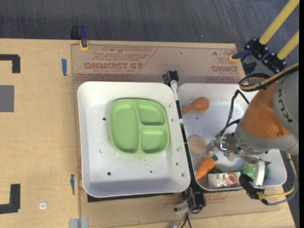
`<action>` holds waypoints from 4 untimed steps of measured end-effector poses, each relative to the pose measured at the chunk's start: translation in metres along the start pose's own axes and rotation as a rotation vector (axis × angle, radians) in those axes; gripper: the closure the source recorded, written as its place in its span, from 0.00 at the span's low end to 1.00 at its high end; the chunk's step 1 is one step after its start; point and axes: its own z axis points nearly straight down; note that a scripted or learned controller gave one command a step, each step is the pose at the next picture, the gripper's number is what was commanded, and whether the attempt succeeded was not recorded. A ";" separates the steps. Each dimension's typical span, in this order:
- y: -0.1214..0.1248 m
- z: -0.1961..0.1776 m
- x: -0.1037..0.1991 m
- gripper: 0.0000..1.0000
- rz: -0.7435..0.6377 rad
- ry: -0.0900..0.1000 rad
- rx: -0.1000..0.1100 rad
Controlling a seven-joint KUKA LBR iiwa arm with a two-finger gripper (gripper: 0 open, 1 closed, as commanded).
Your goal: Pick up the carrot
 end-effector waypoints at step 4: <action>0.004 -0.012 0.004 1.00 -0.061 0.006 -0.009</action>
